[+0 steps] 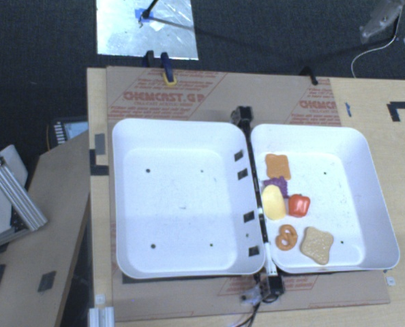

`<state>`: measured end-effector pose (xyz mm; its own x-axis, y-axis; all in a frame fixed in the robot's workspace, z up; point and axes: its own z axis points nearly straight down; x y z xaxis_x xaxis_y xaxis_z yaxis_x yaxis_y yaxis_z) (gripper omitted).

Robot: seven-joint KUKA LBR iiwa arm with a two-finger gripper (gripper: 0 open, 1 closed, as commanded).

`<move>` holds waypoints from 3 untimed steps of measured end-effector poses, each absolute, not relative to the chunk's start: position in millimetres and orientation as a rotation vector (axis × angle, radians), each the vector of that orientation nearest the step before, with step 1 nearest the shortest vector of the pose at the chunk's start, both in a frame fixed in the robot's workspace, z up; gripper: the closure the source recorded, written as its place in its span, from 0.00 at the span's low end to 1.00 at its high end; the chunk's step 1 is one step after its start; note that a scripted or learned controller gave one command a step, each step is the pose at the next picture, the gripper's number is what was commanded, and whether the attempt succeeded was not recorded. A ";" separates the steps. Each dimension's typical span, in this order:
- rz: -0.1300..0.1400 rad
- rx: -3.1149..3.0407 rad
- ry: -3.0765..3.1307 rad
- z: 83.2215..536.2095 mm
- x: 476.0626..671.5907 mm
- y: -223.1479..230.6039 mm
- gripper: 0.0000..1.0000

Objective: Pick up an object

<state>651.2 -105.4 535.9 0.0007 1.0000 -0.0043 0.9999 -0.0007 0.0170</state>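
Two white bins side by side: left bin (175,203), right bin (376,203). Black clips (247,195) set along shared wall. Cardboard sheet (209,94) laid beneath. Foil square (146,19) on dark floor behind.

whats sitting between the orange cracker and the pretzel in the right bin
In the camera view, between the orange cracker and the pretzel lie a purple piece and a yellow piece, with a red piece just to their right.

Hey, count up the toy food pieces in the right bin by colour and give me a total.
Orange: 2, a flat piece and a pretzel
Purple: 1
Yellow: 1
Red: 1
Tan: 1, a toast slice
Total: 6
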 end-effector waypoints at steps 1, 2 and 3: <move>0.006 2.209 2.224 539.8 652.4 -103.0 1.00; 0.001 2.208 2.241 499.5 609.4 1.2 1.00; 0.009 2.213 2.225 538.7 534.9 -3.5 1.00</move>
<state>534.9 -3.5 538.7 -0.0053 1.0000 0.0014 1.0000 0.0053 0.0068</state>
